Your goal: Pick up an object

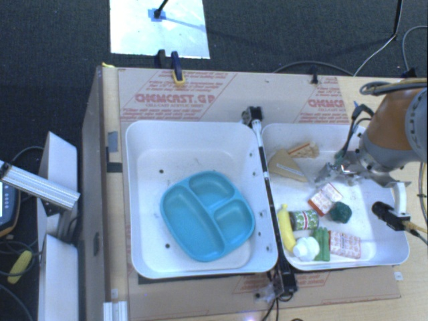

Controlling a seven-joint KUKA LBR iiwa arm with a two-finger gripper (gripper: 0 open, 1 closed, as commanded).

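I see the gripper in the right bin, over its upper middle; I cannot tell whether it is released or clenched, and nothing shows as grasped. The nearest candidate is a small red-and-white packet, just below the gripper, lying flat with its long axis on a diagonal from lower left to upper right. A dark green round object sits just beside the packet's lower right corner. A yellow banana lies along the bin's left wall, long axis running near to far. A green-labelled can lies on its side beside the banana, long axis left to right. Below the can are a white ball, a green stick lying near to far, and a second, larger red-and-white packet. A tan wedge lies at the far left of this bin. The left bin holds a blue divided plate with three compartments, set at a slant.
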